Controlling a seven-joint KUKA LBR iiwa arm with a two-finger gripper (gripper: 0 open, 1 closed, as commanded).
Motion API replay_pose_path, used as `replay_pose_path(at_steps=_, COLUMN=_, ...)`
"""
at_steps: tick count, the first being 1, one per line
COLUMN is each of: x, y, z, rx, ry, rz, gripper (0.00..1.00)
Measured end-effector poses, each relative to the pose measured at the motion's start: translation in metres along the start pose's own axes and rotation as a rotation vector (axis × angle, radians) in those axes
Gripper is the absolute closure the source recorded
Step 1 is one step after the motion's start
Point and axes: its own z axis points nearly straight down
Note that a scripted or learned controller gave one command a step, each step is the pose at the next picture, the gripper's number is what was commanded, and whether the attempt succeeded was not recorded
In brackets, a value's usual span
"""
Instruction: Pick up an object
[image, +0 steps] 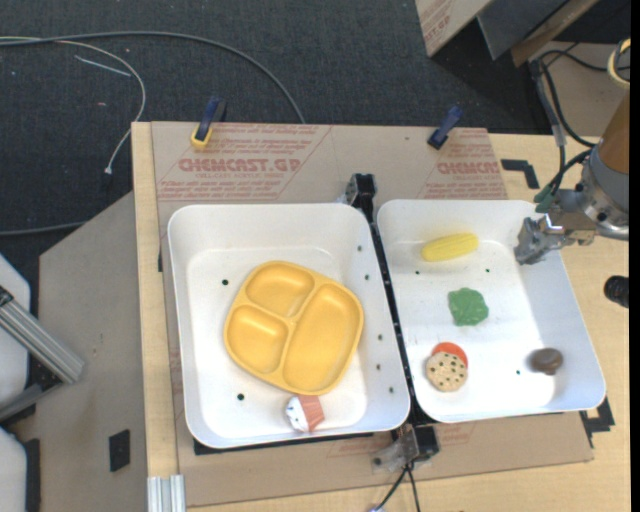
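Observation:
The right bin (580, 340) holds a yellow corn cob (449, 247) at the back, a green broccoli piece (467, 306) in the middle, a round cookie with a red rim (446, 368) at the front, and a small brown lump (545, 361) at the front right. My gripper (535, 240) hangs over the right bin's back right corner, to the right of the corn cob and apart from it. Nothing shows between its fingers.
The left bin (190, 300) holds a yellow three-compartment plate (293, 326) and a small white and red object (303, 413) near its front wall. Blue clamps (207, 122) and black brackets (361, 190) sit along the cardboard-covered bench. Cables lie on the dark floor behind.

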Motion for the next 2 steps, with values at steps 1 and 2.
replay_pose_path(at_steps=1, x=0.047, y=-0.016, z=0.014, rx=0.008, ry=0.004, rz=-0.003, gripper=1.00)
replay_pose_path(at_steps=2, x=0.093, y=-0.028, z=0.009, rx=0.007, ry=0.004, rz=-0.002, gripper=1.00)
